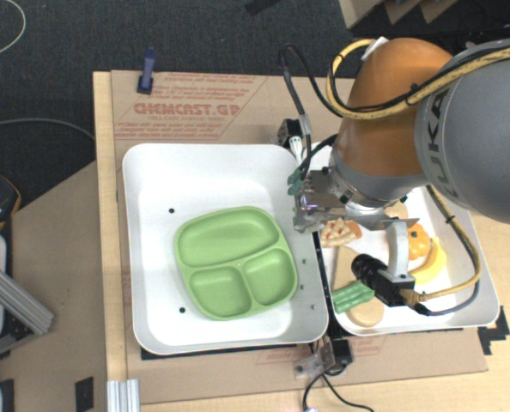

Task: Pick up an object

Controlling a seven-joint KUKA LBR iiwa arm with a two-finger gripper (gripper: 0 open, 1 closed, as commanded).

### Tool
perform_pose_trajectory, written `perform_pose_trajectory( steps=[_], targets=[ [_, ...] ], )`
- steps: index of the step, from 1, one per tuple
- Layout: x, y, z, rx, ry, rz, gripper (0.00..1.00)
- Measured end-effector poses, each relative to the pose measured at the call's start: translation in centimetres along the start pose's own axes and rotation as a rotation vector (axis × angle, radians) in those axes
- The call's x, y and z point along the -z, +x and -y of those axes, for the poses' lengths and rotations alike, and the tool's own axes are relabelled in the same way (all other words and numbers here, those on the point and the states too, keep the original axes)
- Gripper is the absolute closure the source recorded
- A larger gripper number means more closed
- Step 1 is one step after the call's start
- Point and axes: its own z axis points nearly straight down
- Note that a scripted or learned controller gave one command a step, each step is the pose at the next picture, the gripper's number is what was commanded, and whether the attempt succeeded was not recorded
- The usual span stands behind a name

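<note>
claw (pixel 330 220) | low over right bin (pixel 463 316) | released or clenched: cannot tell

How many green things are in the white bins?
2. A green tray lies in the left bin, and a small green piece lies near the right bin's front edge. The arm may hide more.

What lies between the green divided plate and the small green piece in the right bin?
In the camera view, nothing but the two bins' adjoining walls separates plate from green piece.
</note>
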Motion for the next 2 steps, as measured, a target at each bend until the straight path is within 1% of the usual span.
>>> perform_pose_trajectory(
  steps=[1,2],
  targets=[
    [-1.6,2.9,2.1,0.001,0.010,-0.001,1.00],
    [18.8,0.8,1.7,-0.001,-0.016,-0.004,1.00]
  ],
)
